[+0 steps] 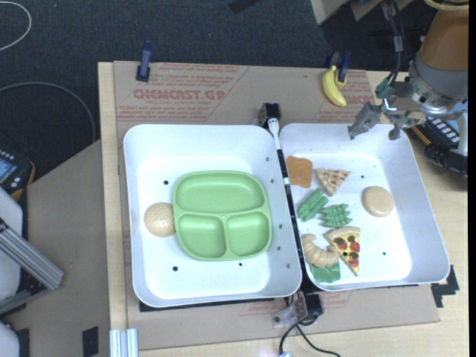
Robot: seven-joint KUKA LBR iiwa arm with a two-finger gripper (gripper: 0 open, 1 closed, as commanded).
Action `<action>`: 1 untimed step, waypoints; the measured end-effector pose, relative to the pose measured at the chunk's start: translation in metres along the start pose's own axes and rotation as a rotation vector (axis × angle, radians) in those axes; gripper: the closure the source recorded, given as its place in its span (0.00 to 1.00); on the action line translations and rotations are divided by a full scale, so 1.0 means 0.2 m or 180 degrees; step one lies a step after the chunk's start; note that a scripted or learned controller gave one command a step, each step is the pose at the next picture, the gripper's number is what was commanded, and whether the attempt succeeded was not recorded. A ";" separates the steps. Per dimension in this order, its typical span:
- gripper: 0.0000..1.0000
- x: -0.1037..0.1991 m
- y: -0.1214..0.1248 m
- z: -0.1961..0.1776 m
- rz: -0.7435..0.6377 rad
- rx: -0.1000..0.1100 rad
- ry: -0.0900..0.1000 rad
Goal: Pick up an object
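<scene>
Toy food (328, 222) well apart from end effector (379, 123) (fingers spread, nothing between).

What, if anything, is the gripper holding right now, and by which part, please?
Nothing. The gripper hangs open above the far edge of the right bin, with nothing between its fingers.

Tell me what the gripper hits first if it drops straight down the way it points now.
The gripper hangs over the far edge of the right bin, pointing down. Going straight on, it would likely meet bare bin floor near the far rim, short of the round cookie. Depth is hard to judge from this one view.
</scene>
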State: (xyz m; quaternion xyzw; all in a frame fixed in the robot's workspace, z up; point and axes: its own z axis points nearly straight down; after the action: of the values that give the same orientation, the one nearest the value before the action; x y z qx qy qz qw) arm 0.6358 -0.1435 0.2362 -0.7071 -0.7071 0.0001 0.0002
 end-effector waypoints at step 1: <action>1.00 0.00 0.00 -0.06 -0.0002 -0.0012 -0.0003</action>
State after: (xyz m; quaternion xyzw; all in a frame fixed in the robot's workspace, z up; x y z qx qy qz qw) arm 0.6366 -0.1434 0.2473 -0.7069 -0.7073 -0.0009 -0.0016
